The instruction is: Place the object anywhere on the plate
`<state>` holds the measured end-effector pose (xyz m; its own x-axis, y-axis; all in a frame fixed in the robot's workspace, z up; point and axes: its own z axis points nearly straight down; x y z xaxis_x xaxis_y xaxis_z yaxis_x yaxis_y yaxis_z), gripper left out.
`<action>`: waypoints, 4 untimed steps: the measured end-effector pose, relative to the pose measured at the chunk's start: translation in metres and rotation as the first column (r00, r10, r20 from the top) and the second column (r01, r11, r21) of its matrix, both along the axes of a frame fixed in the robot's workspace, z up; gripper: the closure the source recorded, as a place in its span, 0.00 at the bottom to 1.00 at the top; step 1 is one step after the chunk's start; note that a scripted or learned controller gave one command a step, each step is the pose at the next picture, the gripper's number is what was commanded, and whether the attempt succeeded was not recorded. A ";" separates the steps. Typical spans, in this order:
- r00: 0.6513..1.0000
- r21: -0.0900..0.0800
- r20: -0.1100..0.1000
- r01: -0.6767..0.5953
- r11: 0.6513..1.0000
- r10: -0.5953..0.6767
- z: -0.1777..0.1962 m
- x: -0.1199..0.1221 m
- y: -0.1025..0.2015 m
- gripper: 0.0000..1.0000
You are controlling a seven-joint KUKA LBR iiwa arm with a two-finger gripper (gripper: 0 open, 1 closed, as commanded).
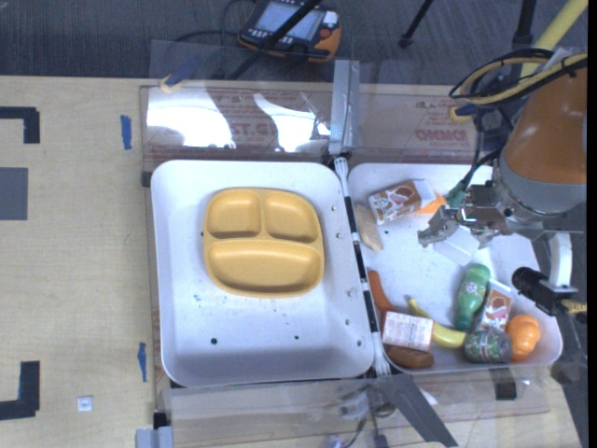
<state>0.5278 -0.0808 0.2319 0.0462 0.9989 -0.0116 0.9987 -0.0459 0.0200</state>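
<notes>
A yellow plate [264,241] with three compartments lies in the left bin [177,325], with nothing on it. My gripper [437,228] hovers over the upper middle of the right bin [550,343], open, with nothing between its fingers. Just left of it lie a brown-and-white snack packet [396,202] and a small orange piece [430,205]. Lower in that bin are a green bottle [471,294], a banana [438,329], an orange [524,334], a white carton [407,329] and a red-brown sausage [381,295].
A metal divider [343,110] rises behind the gap between the bins. A clear wall [242,119] runs along the back. A handheld controller [287,28] lies beyond it. The arm's grey and orange body [550,147] overhangs the right bin's right side.
</notes>
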 end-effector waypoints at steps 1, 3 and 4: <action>0.962 0.014 -0.022 -0.271 0.962 0.272 -0.039 0.022 0.049 1.00; 0.879 0.011 -0.018 -0.477 0.879 0.477 -0.007 0.016 0.104 1.00; 0.830 0.011 -0.016 -0.557 0.830 0.557 0.018 0.093 0.187 1.00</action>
